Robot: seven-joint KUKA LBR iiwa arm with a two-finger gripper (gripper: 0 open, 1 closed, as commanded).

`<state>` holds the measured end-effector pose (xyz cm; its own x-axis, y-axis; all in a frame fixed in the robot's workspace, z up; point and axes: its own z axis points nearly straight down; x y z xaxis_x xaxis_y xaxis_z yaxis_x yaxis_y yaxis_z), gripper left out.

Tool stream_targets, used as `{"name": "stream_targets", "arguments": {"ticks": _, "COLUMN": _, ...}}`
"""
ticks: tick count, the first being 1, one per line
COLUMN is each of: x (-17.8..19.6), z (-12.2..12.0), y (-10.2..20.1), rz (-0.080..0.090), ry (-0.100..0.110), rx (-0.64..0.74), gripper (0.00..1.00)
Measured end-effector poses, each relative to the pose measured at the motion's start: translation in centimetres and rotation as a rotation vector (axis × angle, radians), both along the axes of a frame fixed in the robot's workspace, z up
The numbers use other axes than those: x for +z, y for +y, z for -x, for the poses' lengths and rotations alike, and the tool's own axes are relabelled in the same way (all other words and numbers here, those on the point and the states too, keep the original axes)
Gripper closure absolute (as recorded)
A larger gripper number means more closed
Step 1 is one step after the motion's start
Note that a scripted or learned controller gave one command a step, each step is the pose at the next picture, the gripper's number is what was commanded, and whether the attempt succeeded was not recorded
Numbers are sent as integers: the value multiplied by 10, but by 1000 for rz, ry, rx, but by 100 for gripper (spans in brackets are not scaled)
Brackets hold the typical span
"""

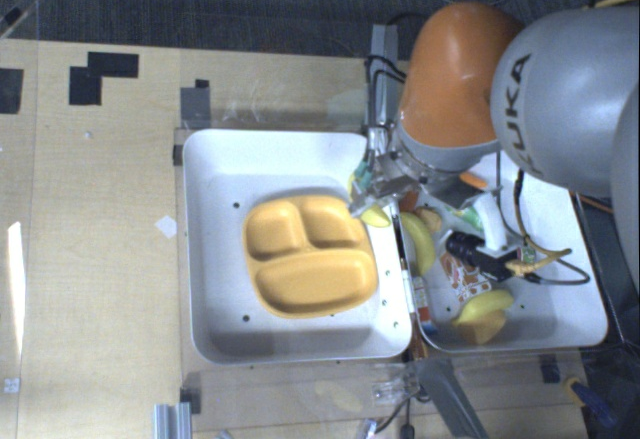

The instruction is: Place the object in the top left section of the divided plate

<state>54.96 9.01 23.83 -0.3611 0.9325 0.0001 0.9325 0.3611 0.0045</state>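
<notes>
A yellow divided plate (305, 257) lies in the left bin (215, 327), with two small sections at the top and one large section below. Its top left section (275, 227) holds nothing. My gripper (372, 195) hangs over the left bin's right side, just past the plate's top right corner. Its fingers are shut on a small yellow-green object (376, 217), which peeks out below and to the left of them. The arm's orange band and grey body cover much of the right bin.
The right bin (590, 317) holds a banana (420, 242), a second yellow fruit (482, 312), a printed packet (457, 274) and other small items partly under the arm. A ridge (405, 297) divides the two bins. Cables loop over the right bin.
</notes>
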Motion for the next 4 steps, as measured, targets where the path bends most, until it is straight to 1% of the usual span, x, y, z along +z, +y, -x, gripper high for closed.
{"name": "stream_targets", "arguments": {"ticks": 1, "x": 8, "z": -16, "y": 55, "rz": -1, "ry": 3, "rx": -588, "gripper": 100}}
{"name": "stream_targets", "arguments": {"ticks": 2, "x": -2, "z": -62, "y": 83, "rz": -1, "ry": 2, "rx": -504, "gripper": 100}}
{"name": "stream_targets", "arguments": {"ticks": 3, "x": -45, "z": 2, "y": 75, "rz": 0, "ry": 4, "rx": -425, "gripper": 100}}
{"name": "stream_targets", "arguments": {"ticks": 4, "x": -45, "z": 2, "y": 74, "rz": -1, "ry": 3, "rx": -426, "gripper": 0}}
